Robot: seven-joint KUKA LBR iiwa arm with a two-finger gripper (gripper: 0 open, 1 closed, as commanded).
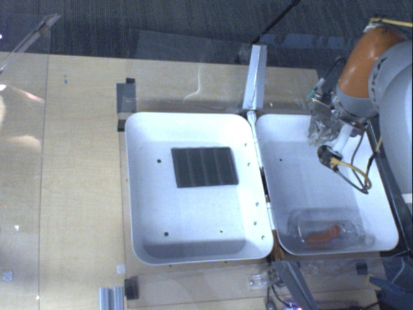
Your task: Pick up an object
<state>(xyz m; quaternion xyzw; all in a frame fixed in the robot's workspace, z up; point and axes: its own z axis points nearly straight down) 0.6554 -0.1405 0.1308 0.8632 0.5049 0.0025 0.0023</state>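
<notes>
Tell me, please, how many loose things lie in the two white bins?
2: a dark ribbed mat in the left bin, and a clear bottle at the right bin's near edge.

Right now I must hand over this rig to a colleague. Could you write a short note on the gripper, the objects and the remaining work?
Gripper: above the far part of the right white bin; finger state unclear.
Objects: dark grey ribbed rectangular pad lies flat in the left white bin. Clear plastic bottle with a red-orange item inside lies at the right bin's near edge.
Done: nothing lifted.
Left: choose one object, grasp, lift.
</notes>
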